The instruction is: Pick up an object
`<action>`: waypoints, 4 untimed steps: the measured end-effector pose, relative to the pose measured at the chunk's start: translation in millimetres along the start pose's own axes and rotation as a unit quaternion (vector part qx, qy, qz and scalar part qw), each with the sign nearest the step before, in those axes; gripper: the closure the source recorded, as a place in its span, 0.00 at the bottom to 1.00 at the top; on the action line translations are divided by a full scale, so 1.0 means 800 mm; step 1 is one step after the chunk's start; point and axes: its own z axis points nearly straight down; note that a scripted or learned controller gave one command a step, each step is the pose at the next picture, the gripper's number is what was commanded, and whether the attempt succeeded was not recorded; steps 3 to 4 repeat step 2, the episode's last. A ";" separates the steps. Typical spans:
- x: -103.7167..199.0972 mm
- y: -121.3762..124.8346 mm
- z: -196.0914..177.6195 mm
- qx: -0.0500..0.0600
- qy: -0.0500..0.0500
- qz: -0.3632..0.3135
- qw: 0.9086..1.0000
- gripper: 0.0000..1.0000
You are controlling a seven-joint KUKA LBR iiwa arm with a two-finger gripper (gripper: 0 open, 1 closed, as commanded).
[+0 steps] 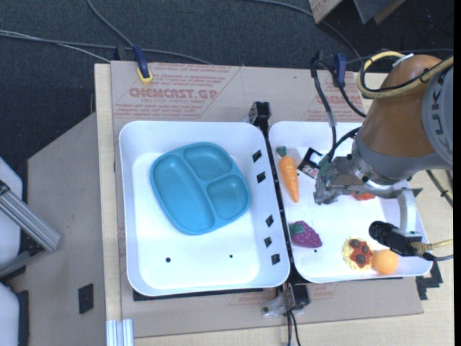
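Two shallow white bins sit side by side on a tabletop (187,85) covered by a brown board with red lettering. The left bin (137,215) holds a blue divided plate (200,187) with three compartments. It lies flat, toward the bin's 11 o'clock side.

The grey and orange arm (403,121) reaches in from 3 o'clock over the right bin (310,269). Its claw (328,187) hangs low near the middle of that bin; whether it is open or closed cannot be told from this angle, and nothing is seen gripped in it.

The objects to pick from lie around the claw in the right bin:
- An orange toy carrot (289,179) lies at the claw's 9 o'clock, just beside it, with its green top pointing to 12 o'clock.
- A purple bunch of grapes (305,233) lies at the claw's 7 o'clock, near the bin's left wall.
- A yellow toy with red spots (357,252) lies at the claw's 5 o'clock.
- A small orange ball (385,262) touches or nearly touches the spotted toy, in the bin's 5 o'clock corner.
- A red thing (365,195) shows at the claw's 3 o'clock, partly hidden by the wrist.
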 end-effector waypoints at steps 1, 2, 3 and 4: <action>0.064 0.000 -0.015 -0.001 0.000 0.000 1.000 1.00; 0.137 -0.011 -0.015 0.001 0.000 0.000 1.000 1.00; 0.137 -0.011 -0.015 0.001 0.000 0.000 1.000 1.00; 0.137 -0.011 -0.015 0.001 0.000 0.000 1.000 1.00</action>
